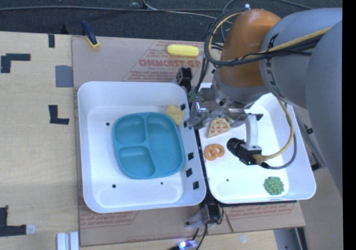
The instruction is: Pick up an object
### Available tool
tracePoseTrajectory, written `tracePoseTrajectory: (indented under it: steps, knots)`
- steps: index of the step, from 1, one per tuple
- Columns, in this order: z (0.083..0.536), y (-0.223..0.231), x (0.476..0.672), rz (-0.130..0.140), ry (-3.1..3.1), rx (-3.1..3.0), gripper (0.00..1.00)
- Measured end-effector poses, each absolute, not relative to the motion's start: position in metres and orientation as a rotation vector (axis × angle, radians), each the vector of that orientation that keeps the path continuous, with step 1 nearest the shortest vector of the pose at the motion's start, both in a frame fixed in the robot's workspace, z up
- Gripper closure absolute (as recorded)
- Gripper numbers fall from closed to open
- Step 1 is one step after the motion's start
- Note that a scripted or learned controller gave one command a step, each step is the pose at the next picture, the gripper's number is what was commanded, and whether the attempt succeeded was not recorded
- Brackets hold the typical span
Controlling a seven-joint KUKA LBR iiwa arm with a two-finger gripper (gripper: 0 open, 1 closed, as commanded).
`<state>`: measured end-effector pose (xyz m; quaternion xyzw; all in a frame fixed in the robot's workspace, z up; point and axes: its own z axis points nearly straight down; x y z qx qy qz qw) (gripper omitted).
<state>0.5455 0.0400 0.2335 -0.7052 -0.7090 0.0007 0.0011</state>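
- Waffle piece [218, 127] lies in the right bin [295, 148], near its left wall, directly under the gripper [214, 114].
- Gripper state cannot be told; the wrist hides it.
- Pretzel [213, 151] sits just below the waffle piece, apart from it.
- Green bumpy ball [273, 185] rests near the right bin's lower right corner.
- Left bin [94, 132] holds a blue divided plate [148, 145]; a pale yellow piece [175, 113] lies at the plate's upper right edge.
- Yellow banana-shaped item [182, 50] lies on the cardboard [122, 59] beyond the bins.
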Motion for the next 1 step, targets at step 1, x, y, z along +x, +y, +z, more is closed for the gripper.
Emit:
tracePoseTrajectory:
  steps: [1]
  knots:
    - [0.2272,0.0806,0.5273,0.004,-2.225,-2.214,1.0]
